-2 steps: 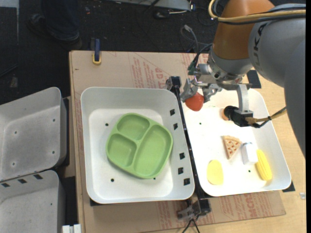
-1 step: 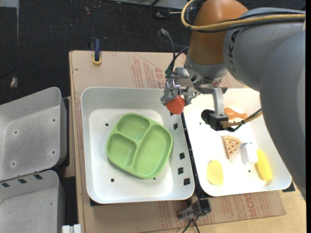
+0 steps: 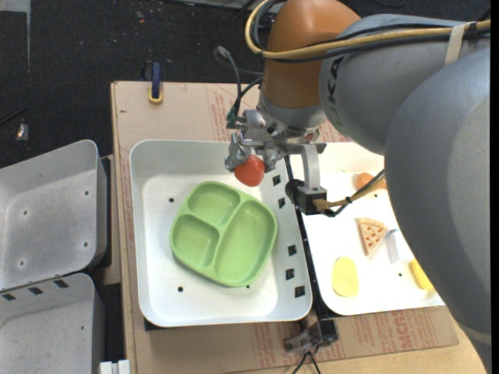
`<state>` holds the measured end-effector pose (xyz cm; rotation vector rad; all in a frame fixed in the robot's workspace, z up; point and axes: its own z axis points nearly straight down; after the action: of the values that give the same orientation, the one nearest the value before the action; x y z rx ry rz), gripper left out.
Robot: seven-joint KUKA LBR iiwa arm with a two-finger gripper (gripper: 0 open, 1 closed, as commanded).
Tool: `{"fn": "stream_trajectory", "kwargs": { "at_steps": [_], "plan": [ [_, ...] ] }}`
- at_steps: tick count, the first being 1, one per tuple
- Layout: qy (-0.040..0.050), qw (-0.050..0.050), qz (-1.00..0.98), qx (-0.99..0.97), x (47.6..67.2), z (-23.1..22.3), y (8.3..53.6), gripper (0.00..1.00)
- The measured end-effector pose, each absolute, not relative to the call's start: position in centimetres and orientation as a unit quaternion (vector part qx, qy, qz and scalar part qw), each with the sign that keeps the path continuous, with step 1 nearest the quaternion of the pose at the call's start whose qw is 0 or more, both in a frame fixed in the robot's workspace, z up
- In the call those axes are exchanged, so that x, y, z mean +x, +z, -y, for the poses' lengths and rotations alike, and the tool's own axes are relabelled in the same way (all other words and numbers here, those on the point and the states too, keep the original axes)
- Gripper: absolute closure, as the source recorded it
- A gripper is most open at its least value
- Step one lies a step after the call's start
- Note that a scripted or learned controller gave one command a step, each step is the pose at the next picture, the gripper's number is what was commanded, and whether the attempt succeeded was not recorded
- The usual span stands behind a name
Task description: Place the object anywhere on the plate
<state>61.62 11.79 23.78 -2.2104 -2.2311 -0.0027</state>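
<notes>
Pincer [image 3: 251, 164] gripping red ball [image 3: 250, 173], above green plate [image 3: 224, 233], left white bin [image 3: 148, 209]

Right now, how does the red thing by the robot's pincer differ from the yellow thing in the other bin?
The red object is round and sits at the pincer, above the green plate's upper edge in the left bin. The yellow object is a flatter oval, lying alone on the right bin's floor. Both look like small toy foods.

One plate [image 3: 224, 234], perhaps five foods.
</notes>
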Motion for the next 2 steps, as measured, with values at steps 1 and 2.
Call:
{"fn": "stream_trajectory", "kwargs": {
  "at_steps": [1, 2],
  "plan": [
    [-0.0008, 0.0, 0.71, -0.704, 61.2, -17.4, 23.3, 1.0],
    [-0.0006, -0.001, 0.707, -0.708, 62.8, -16.0, 23.7, 1.0]
  ]
}}
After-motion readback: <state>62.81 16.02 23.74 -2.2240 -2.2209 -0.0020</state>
